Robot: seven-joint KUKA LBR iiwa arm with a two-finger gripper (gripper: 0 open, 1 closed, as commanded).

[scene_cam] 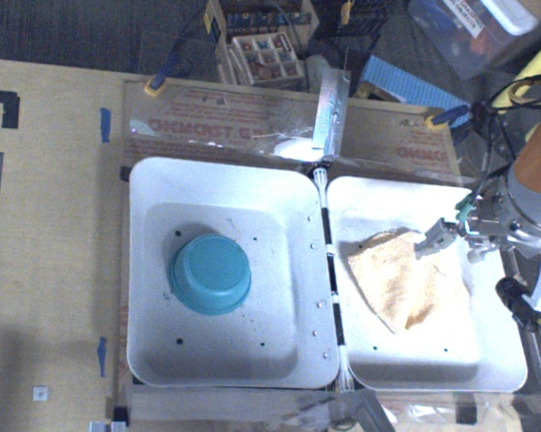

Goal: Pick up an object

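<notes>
Two white bins sit side by side on a wooden bench (40,265): a teal bowl (211,273) in the left bin (160,191), a tan cloth (404,279) in the right bin (493,366). The gripper (438,238) hangs at the cloth's upper edge, its pincer state hard to tell. Cluttered shelving (263,36) stands behind.

Grey arm (535,201) w/ orange band, black cables nr wrist, silver metal claw (435,240) w/ slim fingers.

A teal bowl (211,273) sits upside down in my left bin (160,191); a tan cloth (406,281) lies flat in the right bin (502,372)
</notes>
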